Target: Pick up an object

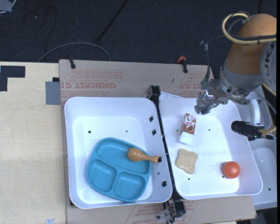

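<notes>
- Small white carton with a red-and-brown printed top (188,128) stands in the right white bin (252,181), upper middle.
- It lies just below-left of the pincer (204,102), long axis roughly vertical in frame.
- Pincer state: cannot tell.

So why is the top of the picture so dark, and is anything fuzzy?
In the camera view the floor behind the bench is dark and dimly lit, while the two white bins are bright and evenly lit; the tomato and the toast cast only faint shadows; the tool and the arm's orange band look a bit soft, the blue plate sharper.
</notes>
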`<state>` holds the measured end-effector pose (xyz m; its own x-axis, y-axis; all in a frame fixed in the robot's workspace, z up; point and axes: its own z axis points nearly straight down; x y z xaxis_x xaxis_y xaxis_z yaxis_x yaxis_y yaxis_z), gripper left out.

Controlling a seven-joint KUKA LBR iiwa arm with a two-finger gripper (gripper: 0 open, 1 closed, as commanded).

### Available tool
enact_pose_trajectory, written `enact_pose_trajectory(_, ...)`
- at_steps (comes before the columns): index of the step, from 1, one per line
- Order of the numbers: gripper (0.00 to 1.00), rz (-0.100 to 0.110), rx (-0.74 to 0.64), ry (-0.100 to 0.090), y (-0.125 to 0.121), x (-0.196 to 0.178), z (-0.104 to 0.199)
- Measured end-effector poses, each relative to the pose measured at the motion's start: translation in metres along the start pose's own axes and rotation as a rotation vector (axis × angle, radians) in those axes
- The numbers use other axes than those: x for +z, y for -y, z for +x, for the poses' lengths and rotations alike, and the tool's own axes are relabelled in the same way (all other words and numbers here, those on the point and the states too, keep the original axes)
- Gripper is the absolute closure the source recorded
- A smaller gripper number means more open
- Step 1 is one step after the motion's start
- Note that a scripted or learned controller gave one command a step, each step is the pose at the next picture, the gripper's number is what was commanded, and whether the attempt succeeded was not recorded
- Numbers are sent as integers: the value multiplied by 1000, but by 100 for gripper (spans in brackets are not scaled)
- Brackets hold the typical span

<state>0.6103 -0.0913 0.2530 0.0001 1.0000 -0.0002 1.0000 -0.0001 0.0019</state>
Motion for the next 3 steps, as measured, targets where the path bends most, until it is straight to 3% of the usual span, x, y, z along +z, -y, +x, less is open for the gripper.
enact_pose_trajectory(2, 100, 7, -4, -2, 42, -4, 91)
enact_pose_trajectory(3, 100, 10, -4, -2, 69, 17, 134)
